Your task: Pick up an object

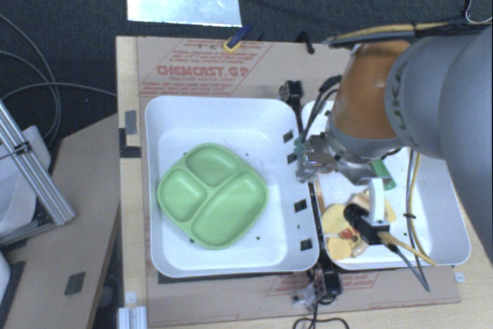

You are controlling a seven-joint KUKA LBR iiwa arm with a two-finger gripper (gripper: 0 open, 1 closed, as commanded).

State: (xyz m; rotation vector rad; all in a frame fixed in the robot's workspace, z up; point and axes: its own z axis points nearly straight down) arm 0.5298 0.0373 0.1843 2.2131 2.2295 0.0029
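Yellow object (337, 223) is your likeliest pick. It lies just beside the gripper (314, 162), toward the near edge of the bench, on the floor of the white bin (443, 200) under the arm. You cannot tell how wide the gripper stands or whether it has anything in it, because the wrist hides that. Judge it as not yet over the target: shift toward the yellow object, centre on its fullest part, then descend straight. It looks flat, rounded and smooth, perhaps with a red patch, so a shallow grasp may slip. On the gripper's far side, past the dividing rims, the second bin (231, 119) holds a green plate (212, 195). The plate is glossy moulded plastic in three compartments, graspable only at its rim.
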